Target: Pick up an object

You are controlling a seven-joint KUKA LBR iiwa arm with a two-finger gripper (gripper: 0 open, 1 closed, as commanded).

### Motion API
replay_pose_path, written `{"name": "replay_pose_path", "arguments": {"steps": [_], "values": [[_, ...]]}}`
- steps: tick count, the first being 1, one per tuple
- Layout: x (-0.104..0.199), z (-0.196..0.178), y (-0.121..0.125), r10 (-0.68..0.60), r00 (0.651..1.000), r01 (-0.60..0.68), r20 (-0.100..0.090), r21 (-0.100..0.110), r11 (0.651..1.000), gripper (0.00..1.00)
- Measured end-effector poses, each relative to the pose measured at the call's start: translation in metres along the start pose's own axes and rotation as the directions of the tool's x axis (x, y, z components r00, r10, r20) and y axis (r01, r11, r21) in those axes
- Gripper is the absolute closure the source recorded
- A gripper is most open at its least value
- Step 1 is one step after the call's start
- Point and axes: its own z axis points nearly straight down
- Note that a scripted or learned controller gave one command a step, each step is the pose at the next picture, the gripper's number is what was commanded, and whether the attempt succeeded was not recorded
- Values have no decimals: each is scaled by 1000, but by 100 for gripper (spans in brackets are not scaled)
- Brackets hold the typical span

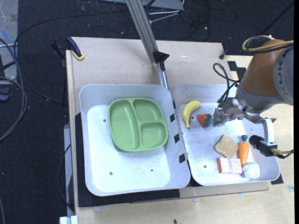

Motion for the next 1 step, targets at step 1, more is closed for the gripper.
{"name": "replay_pose_path", "arguments": {"steps": [1], "values": [[-7,-45,2,-2,1000,2,0,-1,1000,100]]}}
